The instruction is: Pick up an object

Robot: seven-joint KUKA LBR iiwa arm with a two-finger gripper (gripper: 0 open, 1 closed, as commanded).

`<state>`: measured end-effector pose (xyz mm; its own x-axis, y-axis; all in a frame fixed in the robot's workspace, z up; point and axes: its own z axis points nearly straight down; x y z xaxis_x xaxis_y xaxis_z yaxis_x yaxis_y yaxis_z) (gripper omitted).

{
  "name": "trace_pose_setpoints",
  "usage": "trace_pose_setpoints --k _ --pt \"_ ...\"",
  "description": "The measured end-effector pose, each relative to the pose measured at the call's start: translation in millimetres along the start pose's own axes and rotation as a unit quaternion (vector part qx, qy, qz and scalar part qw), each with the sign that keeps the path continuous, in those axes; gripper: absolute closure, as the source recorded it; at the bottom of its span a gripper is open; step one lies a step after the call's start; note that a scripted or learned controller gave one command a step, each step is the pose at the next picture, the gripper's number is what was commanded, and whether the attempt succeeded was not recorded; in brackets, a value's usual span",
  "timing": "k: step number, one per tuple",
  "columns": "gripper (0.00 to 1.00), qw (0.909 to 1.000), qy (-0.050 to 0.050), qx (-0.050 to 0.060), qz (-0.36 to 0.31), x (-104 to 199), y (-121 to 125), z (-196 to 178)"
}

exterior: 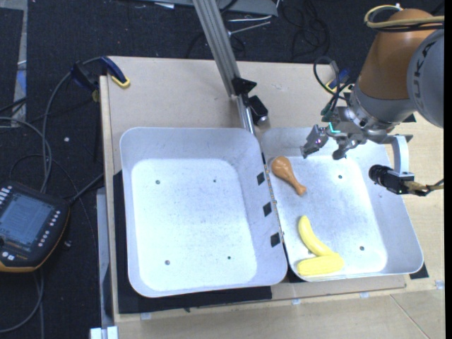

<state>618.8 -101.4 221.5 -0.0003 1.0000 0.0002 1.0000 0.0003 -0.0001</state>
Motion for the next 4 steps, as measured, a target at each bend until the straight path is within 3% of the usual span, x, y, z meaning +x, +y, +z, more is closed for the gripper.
trace_pose_setpoints --k 1,4 --pt "0.0 1.0 0.0 0.0 0.0 0.0 0.0 0.0" --pt "0.0 1.0 0.0 0.001 0.0 -3.3 -6.8 127.5"
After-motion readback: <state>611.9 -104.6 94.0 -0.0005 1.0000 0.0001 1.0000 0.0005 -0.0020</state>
